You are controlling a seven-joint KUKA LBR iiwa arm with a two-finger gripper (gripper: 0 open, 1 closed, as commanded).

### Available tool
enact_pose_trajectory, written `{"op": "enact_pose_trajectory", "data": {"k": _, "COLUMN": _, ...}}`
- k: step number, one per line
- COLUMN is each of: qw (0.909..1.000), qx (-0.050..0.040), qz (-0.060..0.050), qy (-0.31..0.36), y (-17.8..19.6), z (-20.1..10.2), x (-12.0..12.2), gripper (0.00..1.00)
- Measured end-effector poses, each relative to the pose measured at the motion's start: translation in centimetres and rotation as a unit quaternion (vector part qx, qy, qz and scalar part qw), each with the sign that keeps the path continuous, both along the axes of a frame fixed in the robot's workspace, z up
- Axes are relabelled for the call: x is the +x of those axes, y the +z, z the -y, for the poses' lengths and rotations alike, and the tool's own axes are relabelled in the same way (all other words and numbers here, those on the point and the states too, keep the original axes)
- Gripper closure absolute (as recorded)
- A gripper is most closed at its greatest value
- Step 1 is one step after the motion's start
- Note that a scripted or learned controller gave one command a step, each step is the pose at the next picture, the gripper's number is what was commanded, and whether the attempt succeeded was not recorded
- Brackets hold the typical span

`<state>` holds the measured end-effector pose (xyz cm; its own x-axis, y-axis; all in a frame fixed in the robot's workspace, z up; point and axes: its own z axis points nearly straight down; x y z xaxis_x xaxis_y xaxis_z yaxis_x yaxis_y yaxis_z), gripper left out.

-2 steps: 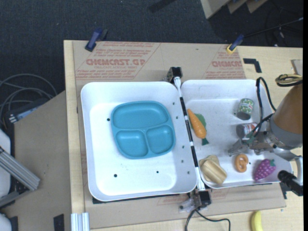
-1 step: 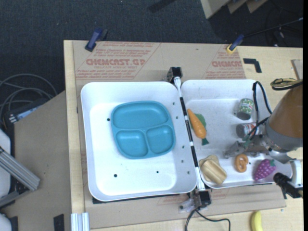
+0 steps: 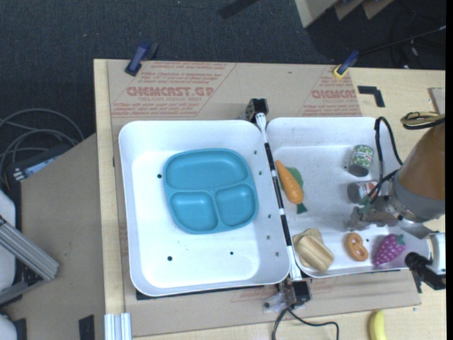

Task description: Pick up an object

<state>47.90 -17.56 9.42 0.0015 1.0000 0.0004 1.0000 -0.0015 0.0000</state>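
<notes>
The right bin [image 3: 318, 137] holds several toy foods. An orange carrot [image 3: 290, 181] lies by its left wall. A tan bread roll [image 3: 313, 252] sits in the front left corner, with an orange pretzel [image 3: 356, 246] and a purple grape bunch [image 3: 388, 249] to its right. A small can [image 3: 361, 159] lies at the back right, and a second small can [image 3: 360, 191] just in front of it. My gripper [image 3: 367, 216] reaches in from the right and hangs low, between the second can and the pretzel. Nothing visible is held in it.
The left bin [image 3: 138, 190] holds a blue divided plate [image 3: 209, 190]. A black cable [image 3: 382, 147] loops above the arm's orange band [image 3: 430, 163]. A yellow object [image 3: 377, 326] lies on the bench in front of the right bin.
</notes>
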Motion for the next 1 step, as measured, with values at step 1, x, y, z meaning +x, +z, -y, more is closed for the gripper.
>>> {"op": "enact_pose_trajectory", "data": {"k": 1, "qw": 1.0000, "qx": -0.0012, "qz": 0.002, "qy": 0.000, "y": 9.90, "z": 1.83, "x": 0.22, "gripper": 1.00}}
